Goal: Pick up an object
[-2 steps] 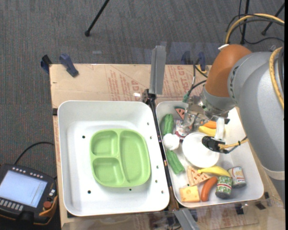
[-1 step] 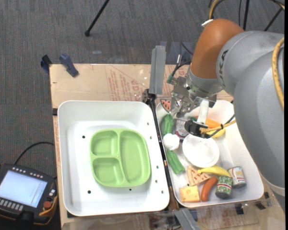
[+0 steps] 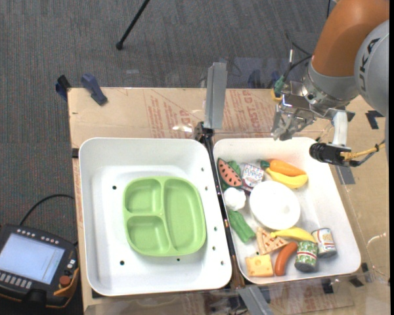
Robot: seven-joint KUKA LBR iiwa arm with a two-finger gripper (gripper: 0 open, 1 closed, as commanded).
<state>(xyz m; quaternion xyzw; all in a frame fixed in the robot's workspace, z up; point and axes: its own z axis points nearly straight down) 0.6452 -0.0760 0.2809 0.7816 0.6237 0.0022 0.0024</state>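
My arm: it reached in from the right, grey with the orange band high at the frame's upper right corner.
My gripper [image 3: 287,128]: it hung over the far rim of the right bin [image 3: 347,222], above the toys and touching none of them; nothing sat between my fingers.
Finger state: I could not tell whether they were apart or together; they showed as a dark blurred cluster.
Right bin contents: a white round plate [image 3: 275,205] lay near the middle, with a watermelon slice [image 3: 228,173], a carrot [image 3: 287,167] and a banana [image 3: 289,179] at the far side.
Near side of that bin: a cheese wedge [image 3: 260,266], a sausage [image 3: 284,258], a second banana [image 3: 292,234] and two small cans [image 3: 316,247] lay close together.
Left edge of that bin: a white ball [image 3: 234,199] lay just beside a cucumber [image 3: 241,225].
Left bin [image 3: 95,209]: it held a green divided tray [image 3: 164,216], lying flat near the middle.
Off the bench: a teach pendant [image 3: 29,261] lay on the floor at the lower left.
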